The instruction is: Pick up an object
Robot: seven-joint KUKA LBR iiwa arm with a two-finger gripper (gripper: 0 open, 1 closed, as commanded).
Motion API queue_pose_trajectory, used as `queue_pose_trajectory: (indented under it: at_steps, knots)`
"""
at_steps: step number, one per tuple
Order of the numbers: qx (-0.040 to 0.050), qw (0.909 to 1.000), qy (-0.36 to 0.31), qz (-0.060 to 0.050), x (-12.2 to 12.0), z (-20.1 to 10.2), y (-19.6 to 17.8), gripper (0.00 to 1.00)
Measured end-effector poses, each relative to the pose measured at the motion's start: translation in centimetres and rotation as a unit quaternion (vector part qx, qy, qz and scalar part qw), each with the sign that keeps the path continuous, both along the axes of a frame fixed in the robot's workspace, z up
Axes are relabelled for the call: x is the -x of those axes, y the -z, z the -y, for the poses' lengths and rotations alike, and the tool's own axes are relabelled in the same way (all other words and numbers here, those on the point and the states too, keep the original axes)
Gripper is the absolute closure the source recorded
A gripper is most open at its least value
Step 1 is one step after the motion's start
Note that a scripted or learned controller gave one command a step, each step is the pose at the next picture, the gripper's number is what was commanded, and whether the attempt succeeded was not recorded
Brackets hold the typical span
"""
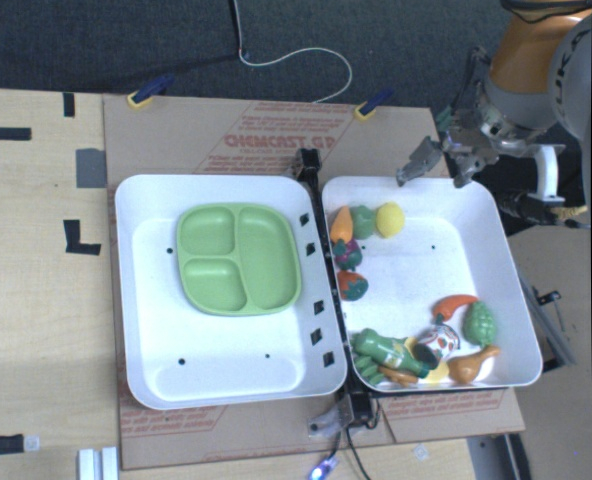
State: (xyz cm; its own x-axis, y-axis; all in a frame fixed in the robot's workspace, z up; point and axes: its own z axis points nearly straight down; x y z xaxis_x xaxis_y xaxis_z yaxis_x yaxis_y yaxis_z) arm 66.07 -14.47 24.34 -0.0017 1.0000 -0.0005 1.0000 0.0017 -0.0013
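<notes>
My gripper hangs above the far rim of the right bin, fingers spread open with nothing between them. Below and to its left lie a yellow lemon-like toy and an orange carrot-like toy. A purple-green piece and a red-green piece sit along the bin's left wall. A pile of toy food fills the near corner: green pieces, a red pepper, a green strawberry-shaped toy, an orange pear-like toy.
The left bin holds a green divided plate. A black divider clip joins the bins at the far edge. A white cable loops on the dark floor behind the bench. Yellow clamps pin the cardboard.
</notes>
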Motion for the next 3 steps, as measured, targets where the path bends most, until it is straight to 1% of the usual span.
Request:
queue_pose_trajectory:
  at_steps: [1,2,3]
  knots:
    - [0.0017,1.0,0.0,0.01,8.5,-0.6,-25.5,0.0]
    - [-0.0012,1.0,-0.004,0.001,14.6,-8.7,-26.3,0.0]
    - [0.0006,1.0,0.0,0.001,14.3,-8.3,-27.2,1.0]
